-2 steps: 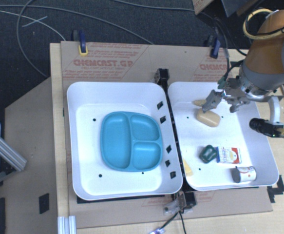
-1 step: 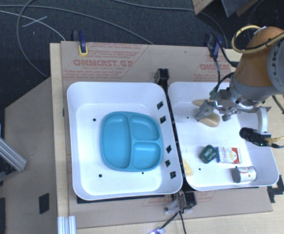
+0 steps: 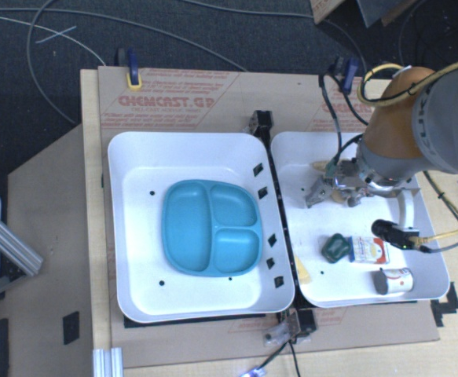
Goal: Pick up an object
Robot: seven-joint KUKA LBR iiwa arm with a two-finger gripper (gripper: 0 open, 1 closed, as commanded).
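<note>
Two white bins sit side by side on the bench. The left bin [image 3: 126, 210] holds a blue divided plate [image 3: 211, 228], roughly centred in it. The right bin [image 3: 307, 289] has the arm's gripper [image 3: 335, 188] low over its upper part, grey arm with orange band [image 3: 393, 124] coming in from the right. Metal parts of the gripper splay left toward the divider; cannot tell if it is spread or pressed together, and nothing is seen pinched in it. Below the gripper lies a small dark green object [image 3: 337, 247]. Touching its right side is a white and red packet [image 3: 368, 250]. Further below and right of that, near the right bin's lower corner, is a small white and grey cylinder [image 3: 393, 281].
</note>
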